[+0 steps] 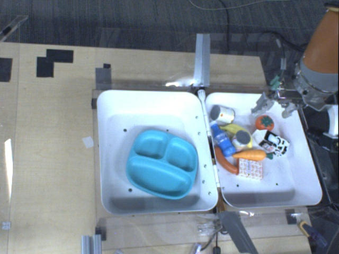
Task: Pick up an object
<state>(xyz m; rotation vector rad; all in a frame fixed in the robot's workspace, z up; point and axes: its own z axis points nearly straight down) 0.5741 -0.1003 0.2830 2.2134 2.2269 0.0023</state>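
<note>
Arm: the grey arm with its orange band (324, 45) is seen entering from the right, above the far right corner of the right bin

Gripper: the gripper (274, 106) is held over the far part of the right bin; its two fingers are spread apart and nothing is seen between them

Right bin: the right bin (296, 192) is loaded with a cluster of small objects gathered toward its left and middle

Tomato: a small red tomato (264, 122) with a green top is found just below the gripper, apart from the fingers

Cup: a white cup (222, 113) is laid on its side near the far left corner

Banana: a yellow banana (233, 128) is placed just beside the cup

Bottle: a blue bottle (222, 140) is laid along the left wall

Carrot: an orange carrot (249, 155) is laid across the middle, touching the cow-patterned item (274, 142)

Sausage: a reddish sausage (226, 163) is set beside a patterned box (250, 169)

Left bin: the left bin (114, 142) is occupied by a blue divided plate (161, 163), tilted slightly
</note>
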